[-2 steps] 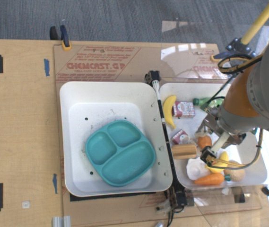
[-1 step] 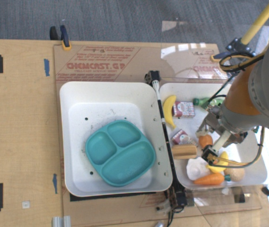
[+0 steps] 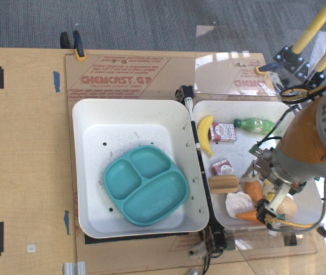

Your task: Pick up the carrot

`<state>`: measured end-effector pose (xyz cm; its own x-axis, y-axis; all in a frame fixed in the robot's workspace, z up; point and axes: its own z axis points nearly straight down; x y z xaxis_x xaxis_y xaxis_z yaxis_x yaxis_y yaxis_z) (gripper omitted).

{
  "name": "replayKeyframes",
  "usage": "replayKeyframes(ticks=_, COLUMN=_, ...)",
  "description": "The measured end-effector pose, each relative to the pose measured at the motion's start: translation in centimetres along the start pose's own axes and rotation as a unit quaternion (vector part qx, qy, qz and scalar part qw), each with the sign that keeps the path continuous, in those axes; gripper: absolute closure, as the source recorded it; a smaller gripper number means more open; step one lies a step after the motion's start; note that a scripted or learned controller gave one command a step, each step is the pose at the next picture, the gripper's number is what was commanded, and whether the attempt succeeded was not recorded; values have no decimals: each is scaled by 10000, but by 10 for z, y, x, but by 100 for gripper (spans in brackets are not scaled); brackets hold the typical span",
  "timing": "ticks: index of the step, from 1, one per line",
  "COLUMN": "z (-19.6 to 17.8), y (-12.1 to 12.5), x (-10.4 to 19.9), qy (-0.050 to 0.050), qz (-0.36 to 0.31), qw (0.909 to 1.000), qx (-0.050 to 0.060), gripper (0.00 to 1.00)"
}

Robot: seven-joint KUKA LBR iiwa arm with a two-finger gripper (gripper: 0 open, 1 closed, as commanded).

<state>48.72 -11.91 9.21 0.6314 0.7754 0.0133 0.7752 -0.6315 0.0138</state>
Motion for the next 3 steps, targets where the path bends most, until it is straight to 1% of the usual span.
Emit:
replayKeyframes(ticks=2, z=-18, y=1, x=2, qy=-7, qz=4, qw=10000, qx=-13, gripper=100)
replayKeyframes(ticks=3, z=-3, y=33, x=-52, qy=-42, qz=-150, qw=9998, qx=122, gripper=100)
